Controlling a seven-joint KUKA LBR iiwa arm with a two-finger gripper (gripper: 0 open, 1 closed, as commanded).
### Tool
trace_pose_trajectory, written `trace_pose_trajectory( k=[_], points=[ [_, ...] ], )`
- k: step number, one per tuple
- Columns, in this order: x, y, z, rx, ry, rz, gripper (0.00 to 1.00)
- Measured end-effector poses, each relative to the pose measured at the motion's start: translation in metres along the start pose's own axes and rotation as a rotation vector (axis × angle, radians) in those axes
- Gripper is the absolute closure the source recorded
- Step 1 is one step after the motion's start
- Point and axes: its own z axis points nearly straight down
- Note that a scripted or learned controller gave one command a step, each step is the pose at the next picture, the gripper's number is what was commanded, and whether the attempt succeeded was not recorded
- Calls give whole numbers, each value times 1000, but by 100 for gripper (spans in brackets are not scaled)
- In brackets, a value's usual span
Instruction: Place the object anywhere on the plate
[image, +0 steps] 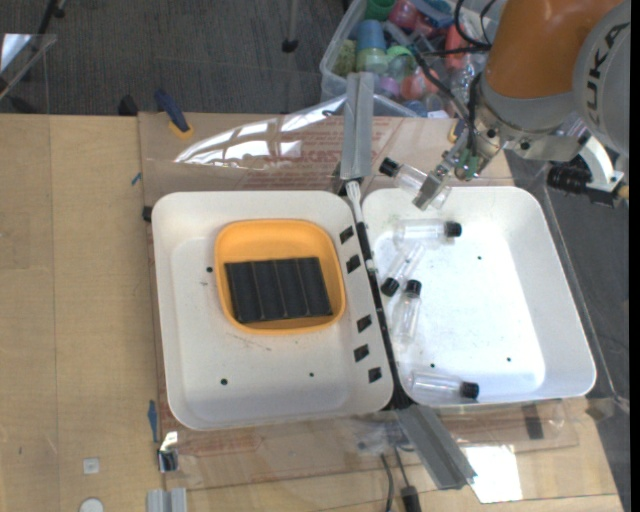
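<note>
Carrying the clear plastic vial with a black cap (401, 175) pinched in the hand (432, 190) above the right white bin (560, 300), we should cross the divider and lower gently onto the orange square plate (232, 240).

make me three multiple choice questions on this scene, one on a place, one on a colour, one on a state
1. Where is the plate?
A. in the left bin
B. in the right bin
C. on the bare bench

2. What colour is the plate?
A. blue
B. orange-yellow
C. green

3. How does the clear vial at the gripper stand?
A. lying flat on the plate
B. raised over the right bin at its far edge
C. lying outside both bins on the floor

Answers: 1 A, the plate sits in the left bin. 2 B, its rim is orange-yellow around a black block. 3 B, the vial hangs at the gripper tip above the bin's far edge.
</note>
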Motion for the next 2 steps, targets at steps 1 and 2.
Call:
trace_pose_trajectory(
  k=[1, 2],
  points=[
    [-17, -25, -39, 0, -1, -133, 100],
    [-18, -27, 18, 2, 6, -250, 100]
  ],
)
